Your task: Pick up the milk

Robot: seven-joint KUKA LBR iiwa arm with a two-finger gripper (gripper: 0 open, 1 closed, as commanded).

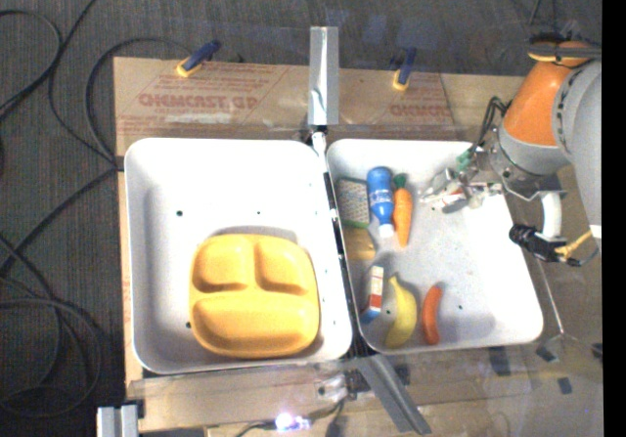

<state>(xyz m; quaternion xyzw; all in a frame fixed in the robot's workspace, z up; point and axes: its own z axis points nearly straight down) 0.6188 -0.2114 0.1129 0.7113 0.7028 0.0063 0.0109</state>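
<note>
- The milk [380, 193], white with a blue cap, lies in the right bin [489, 327], just beside a carrot [402, 213].
- Small carton [375, 292] touching the banana [400, 311]: label too small to read.
- Pincer [445, 191] hangs over the right bin, near the milk, apart from it; finger spacing cannot be told.
- Left bin [156, 181] holds a yellow tray [256, 294].

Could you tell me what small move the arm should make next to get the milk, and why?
Probably shift the tool left and toward the near side of the right bin, over the milk. The tool now hangs above the bin's far part, apart from the milk, which lies beside the banana.
</note>
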